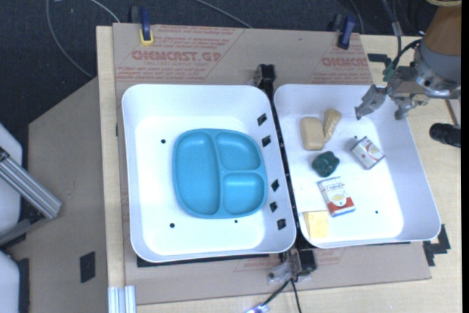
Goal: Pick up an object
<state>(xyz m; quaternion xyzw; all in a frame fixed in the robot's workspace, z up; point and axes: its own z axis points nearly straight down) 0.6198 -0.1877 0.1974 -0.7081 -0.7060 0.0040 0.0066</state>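
Camera view: nothing has been picked up yet, since the gripper (386,105) is seen with fingers spread wide and empty over the right bin (418,179), where the small silver pack (366,152) lies just below it.

One fixed camera above the bench (80,179), angled down over both white bins (139,179), fairly distant.

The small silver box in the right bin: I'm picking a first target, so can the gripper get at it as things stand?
Probably yes: the silver box lies apart from other items, just below the open gripper, nothing between.
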